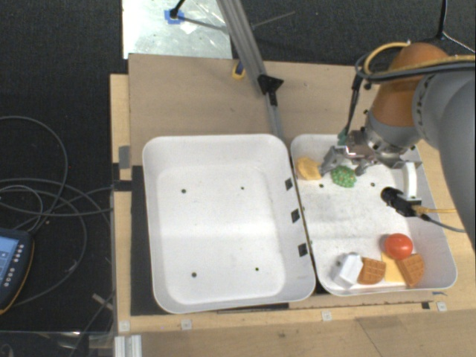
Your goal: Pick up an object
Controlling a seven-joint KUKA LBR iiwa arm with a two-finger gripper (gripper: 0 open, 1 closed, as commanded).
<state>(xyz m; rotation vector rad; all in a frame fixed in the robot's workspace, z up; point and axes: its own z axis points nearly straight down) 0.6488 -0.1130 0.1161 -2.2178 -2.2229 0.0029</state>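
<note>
My gripper [346, 162] hangs at the back of the right bin [349, 222], its metal fingers [330, 157] spread apart. A small green knobbly object [343, 176] lies on the bin floor right under the fingertips, not lifted. Just left of it, a yellow piece [308, 169] rests near the bin's back left corner. At the front of the bin lie a red ball [399, 245], two orange waffle-like pieces [372, 271] [411, 268] and a white and grey object [346, 268].
The left bin [160, 222] stands beside the right one, their rims meeting in the middle. A grey pole [245, 36] slants across the bench's back. Cables and a tablet [11, 262] lie on the floor at left.
</note>
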